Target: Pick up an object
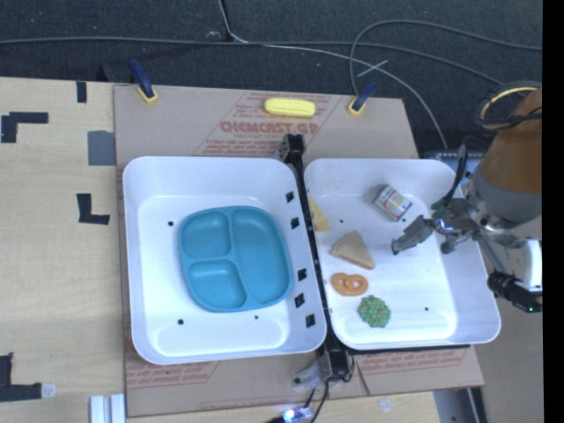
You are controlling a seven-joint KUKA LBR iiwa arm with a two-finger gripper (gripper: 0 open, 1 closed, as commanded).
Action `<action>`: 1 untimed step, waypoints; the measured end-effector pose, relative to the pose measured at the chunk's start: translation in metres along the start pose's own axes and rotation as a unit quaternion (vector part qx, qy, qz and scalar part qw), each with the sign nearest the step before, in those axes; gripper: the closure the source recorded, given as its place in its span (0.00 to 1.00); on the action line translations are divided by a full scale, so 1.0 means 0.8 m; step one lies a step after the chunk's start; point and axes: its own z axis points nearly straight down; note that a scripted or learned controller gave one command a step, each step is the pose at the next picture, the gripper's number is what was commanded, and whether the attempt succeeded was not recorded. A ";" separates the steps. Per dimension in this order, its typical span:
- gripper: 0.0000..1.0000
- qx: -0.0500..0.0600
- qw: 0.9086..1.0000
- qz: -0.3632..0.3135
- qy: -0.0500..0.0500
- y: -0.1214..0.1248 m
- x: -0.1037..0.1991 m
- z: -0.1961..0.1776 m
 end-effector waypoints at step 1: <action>0.00 -0.007 1.000 -0.002 -0.001 0.004 0.001 -0.009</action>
